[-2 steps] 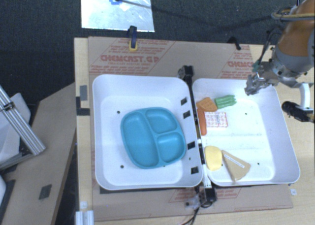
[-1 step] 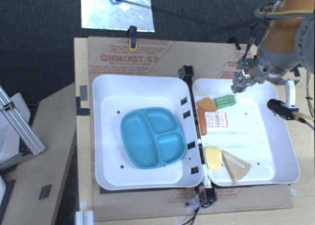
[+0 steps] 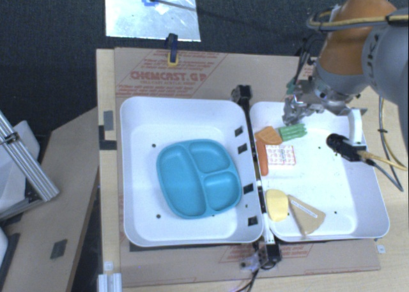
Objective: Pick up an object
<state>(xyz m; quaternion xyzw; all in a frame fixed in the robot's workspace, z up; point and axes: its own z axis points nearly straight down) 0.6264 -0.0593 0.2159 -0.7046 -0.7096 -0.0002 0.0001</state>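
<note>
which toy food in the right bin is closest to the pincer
The green piece, just under the pincer; the orange and yellow ones lie farther off.

The arm (image 3: 377, 48) is grey, a rounded smooth shell, with a bulging orange band (image 3: 348, 29) above the wrist. A yellow cable and a dark one run over the top of that band. Below it the wrist narrows to a grey collar, and thin dark wires hang beside it on the left. The gripper (image 3: 293, 113) is small, of bare silvery metal. A black knob with a white bracket sticks out lower down, trailing thin yellow cables to the right
</note>
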